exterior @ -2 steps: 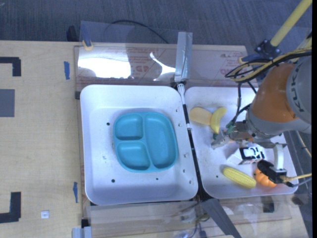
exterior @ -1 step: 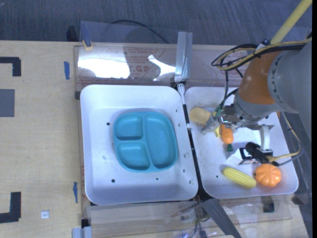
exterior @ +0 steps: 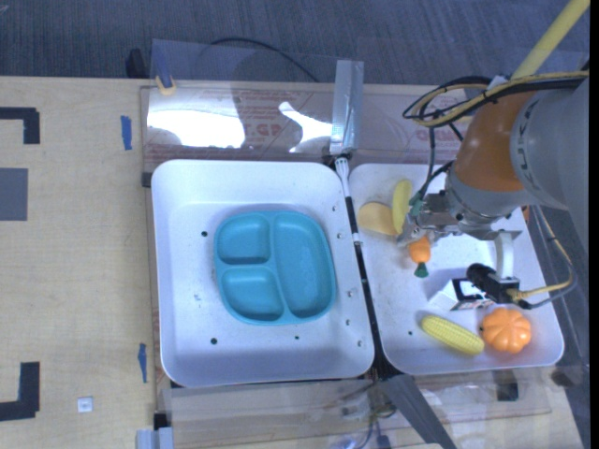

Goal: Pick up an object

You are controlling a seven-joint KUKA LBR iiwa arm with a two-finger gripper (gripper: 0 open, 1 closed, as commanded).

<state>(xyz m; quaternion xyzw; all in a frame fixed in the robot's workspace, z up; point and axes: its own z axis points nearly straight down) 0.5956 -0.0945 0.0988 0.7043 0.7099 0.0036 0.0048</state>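
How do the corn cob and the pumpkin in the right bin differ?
The corn cob is long, yellow and lies at a slant; the pumpkin is round, orange and ribbed. The corn cob sits nearer the bin's front edge, the pumpkin to its right. Both lie in the right bin, away from the gripper.

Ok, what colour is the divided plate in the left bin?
Light blue all over; the plate shows clearly in the camera view, in the left bin.

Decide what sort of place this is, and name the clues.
Probably a robotics lab test bench: a grey arm reaches over two white bins, one holding a blue divided plate, the other toy corn and a pumpkin.
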